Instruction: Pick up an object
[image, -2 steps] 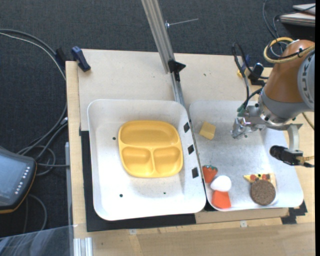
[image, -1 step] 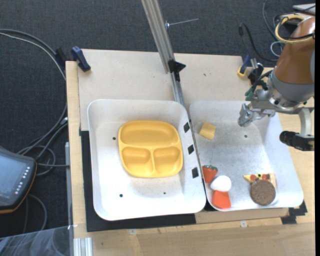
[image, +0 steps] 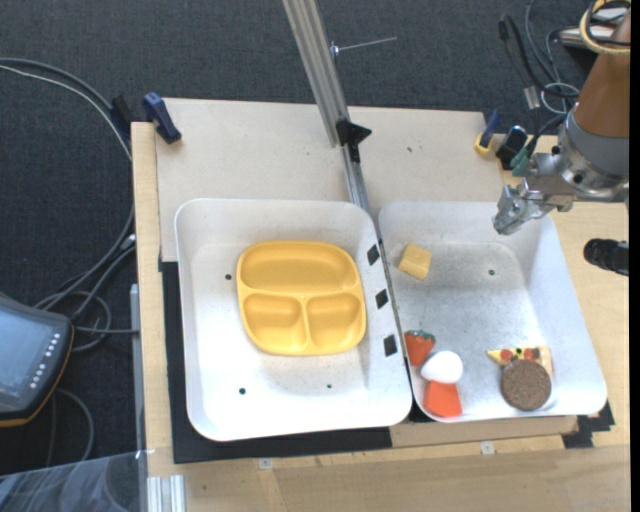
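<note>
Looks like gripper (image: 508, 218) parked up at the right bin's (image: 560, 290) far corner, grip state impossible to tell, nothing visibly held, with the cube (image: 415, 262) sitting alone and easiest to grab, other bits bunched along the near wall.

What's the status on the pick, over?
Claw above right bin's far rim, nothing visibly held. Tan block, toy foods near front wall untouched. Path clear.
</note>
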